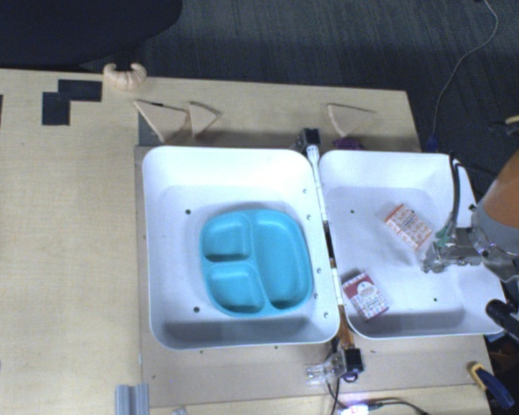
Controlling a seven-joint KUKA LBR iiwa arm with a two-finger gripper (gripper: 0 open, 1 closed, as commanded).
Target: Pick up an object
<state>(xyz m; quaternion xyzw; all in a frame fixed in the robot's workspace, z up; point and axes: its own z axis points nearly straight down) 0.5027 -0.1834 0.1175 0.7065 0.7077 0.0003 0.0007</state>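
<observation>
Gripper point(436, 259) hangs beside the packet point(407, 225); I cannot tell if it is open. Packet looks light, flat, thin; I would pinch its edges.

Even, cool overhead light; a soft, low-resolution picture.

The two white bins point(242, 167) come out brightest, near washed-out, with soft grey shading inside their walls toward 6 o'clock. The blue tray point(255, 262) casts a faint shadow toward 12 o'clock. The floor from 11 to 2 o'clock is dim. Edges look slightly blurred throughout, and the arm point(506, 214) at 3 o'clock is softest.
</observation>
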